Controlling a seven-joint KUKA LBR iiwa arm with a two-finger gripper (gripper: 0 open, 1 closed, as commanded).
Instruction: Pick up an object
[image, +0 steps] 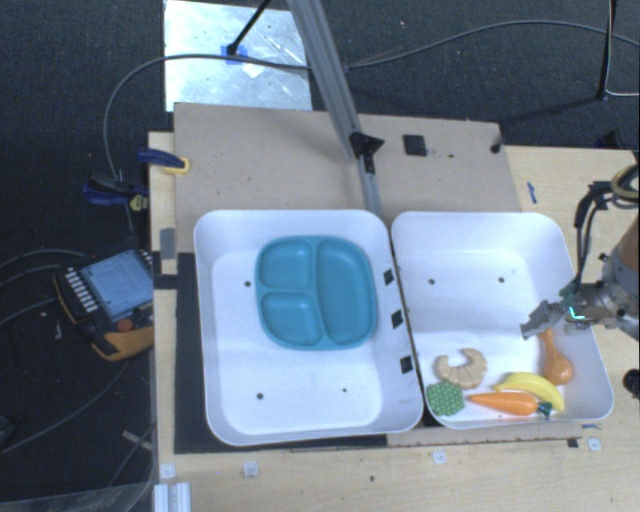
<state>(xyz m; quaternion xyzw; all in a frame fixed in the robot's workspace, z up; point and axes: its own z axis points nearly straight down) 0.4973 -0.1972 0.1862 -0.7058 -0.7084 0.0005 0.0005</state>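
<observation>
Five items in the right bin (470, 250), grouped at its near right corner: croissant (460, 367), green piece (446, 399), carrot (505, 403), banana (530, 384), orange drumstick-shaped piece (555, 360). All look like toy food: likely light, stiff, smooth, somewhat slippery. Carrot: best taken across its thick middle. End effector (545, 318) sits at the drumstick's upper end; finger spread cannot be told. Left bin (215, 300) carries a blue divided plate (316, 292).

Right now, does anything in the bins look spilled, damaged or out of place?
Nothing stands out. The blue divided plate lies flat in the left bin. The croissant, banana, carrot and green piece cluster in the right bin's near corner, intact.
</observation>
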